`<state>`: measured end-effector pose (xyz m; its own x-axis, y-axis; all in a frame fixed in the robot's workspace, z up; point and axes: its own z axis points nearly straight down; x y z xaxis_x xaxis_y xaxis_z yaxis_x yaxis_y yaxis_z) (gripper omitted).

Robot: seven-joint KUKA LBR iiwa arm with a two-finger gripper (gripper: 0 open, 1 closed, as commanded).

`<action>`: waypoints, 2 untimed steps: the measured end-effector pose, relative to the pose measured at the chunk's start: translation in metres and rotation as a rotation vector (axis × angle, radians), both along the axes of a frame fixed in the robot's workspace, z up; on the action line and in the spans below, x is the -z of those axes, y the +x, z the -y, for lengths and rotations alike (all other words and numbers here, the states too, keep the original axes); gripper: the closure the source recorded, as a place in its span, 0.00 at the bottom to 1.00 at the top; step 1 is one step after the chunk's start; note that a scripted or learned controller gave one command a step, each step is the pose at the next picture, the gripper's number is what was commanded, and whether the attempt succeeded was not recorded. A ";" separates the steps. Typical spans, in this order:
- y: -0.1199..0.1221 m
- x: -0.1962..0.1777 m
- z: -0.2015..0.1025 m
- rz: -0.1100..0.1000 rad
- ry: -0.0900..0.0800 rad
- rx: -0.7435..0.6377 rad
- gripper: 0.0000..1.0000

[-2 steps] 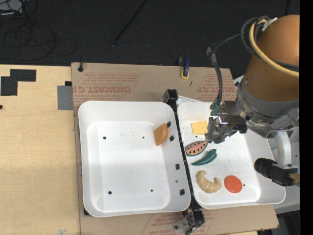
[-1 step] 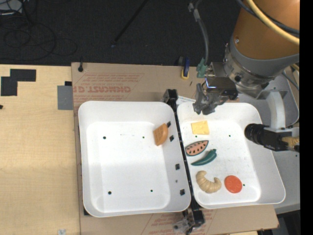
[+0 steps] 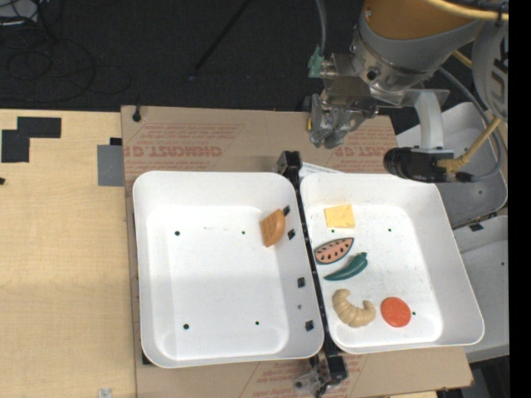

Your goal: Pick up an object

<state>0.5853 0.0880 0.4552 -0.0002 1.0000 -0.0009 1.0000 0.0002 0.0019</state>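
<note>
My gripper (image 3: 326,137) hangs above the back edge of the bench, behind the divide between the two bins, with nothing seen between its fingers. In the right bin (image 3: 431,222) lie a yellow cheese square (image 3: 338,215), a watermelon slice (image 3: 333,250), a green pepper (image 3: 348,266), a pale croissant (image 3: 353,309) and a red-orange disc (image 3: 396,312). An orange-brown bread piece (image 3: 273,227) sits at the right side of the left bin (image 3: 191,272).
A black clamp strip (image 3: 300,247) runs between the two bins. Both bins rest on a cardboard sheet (image 3: 207,143). The wooden bench top (image 3: 58,264) stretches to the left.
</note>
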 end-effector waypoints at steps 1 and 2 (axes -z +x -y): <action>-0.005 -0.085 -0.063 -0.002 0.001 -0.002 1.00; -0.014 0.056 -0.129 -0.010 -0.001 -0.003 1.00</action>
